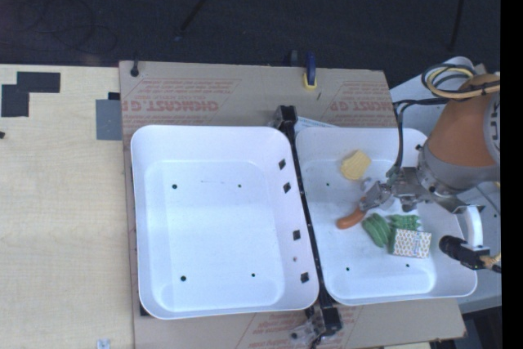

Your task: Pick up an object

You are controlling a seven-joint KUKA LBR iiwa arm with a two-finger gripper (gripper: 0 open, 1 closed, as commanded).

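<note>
Claw (374, 197) is down in the right bin (343, 286), reaching in off the orange-banded wrist. Finger state: cannot tell, too small and cluttered at the tips. Nothing visibly between them. Orange carrot-like piece (350, 220) lies just below-left of the claw, close to the tips, contact unclear. Green vegetable (377, 229) just below it, beside a dotted white-green box (411, 243) further right. Yellow chunk (355, 165) sits above-left, apart. Left bin (147, 257) well off to the left.
</note>
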